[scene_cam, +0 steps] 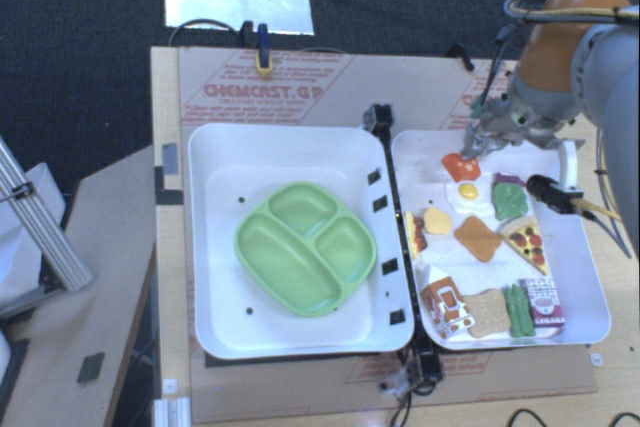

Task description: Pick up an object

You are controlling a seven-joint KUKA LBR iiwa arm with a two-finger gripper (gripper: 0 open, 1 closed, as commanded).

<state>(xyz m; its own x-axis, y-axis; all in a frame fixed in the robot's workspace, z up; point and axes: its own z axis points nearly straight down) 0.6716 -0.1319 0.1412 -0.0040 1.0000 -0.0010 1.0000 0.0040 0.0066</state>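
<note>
Red toy food piece (460, 165) lies at the right bin's (590, 310) far end, directly under the gripper (482, 141); whether it is grasped cannot be told.

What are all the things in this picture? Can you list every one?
left bin: one, white, left on bench
divided plate: one, green, inside left bin
right bin: one, white, beside it
red toy: one, under the gripper
fried egg: one, white and yellow
green leaf toy: one
pizza slice: one
brown toast piece: one
bread slice: one, tan
bench: one, brown
arm: one, grey and orange
gripper: one, above the red toy
</note>
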